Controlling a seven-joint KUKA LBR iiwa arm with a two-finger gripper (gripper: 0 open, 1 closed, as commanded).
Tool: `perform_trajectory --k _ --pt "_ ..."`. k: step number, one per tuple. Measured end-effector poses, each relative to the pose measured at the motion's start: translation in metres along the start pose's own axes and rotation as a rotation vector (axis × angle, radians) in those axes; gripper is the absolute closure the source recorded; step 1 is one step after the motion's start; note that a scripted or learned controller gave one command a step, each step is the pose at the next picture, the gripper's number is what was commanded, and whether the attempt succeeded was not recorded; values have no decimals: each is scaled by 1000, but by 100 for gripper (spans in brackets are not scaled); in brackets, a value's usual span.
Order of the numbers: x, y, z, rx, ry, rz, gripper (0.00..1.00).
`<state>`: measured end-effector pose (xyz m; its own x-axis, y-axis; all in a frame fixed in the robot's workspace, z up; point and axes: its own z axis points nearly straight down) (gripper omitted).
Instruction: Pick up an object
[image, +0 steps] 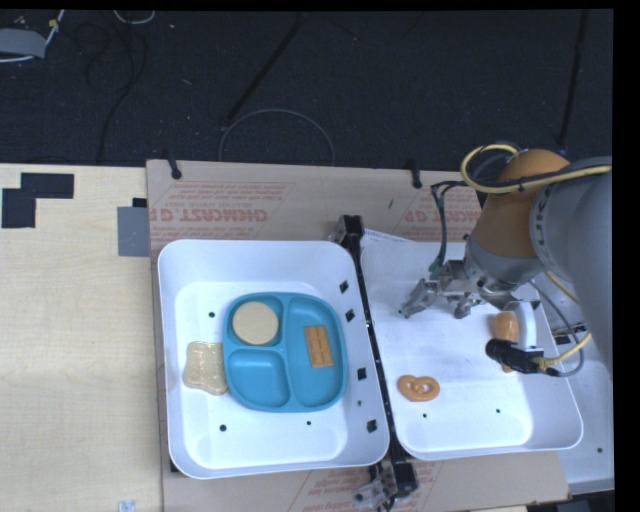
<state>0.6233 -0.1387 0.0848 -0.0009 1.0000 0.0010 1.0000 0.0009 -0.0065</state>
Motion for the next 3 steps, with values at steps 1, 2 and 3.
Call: perform_trajectory --k 1,2,3 --pt "-1 1 -13 -2 0 1 100" --pt "-6 6 -74 -9 -2 0 100" --pt "-15 4 -129 -9 -2 1 100"
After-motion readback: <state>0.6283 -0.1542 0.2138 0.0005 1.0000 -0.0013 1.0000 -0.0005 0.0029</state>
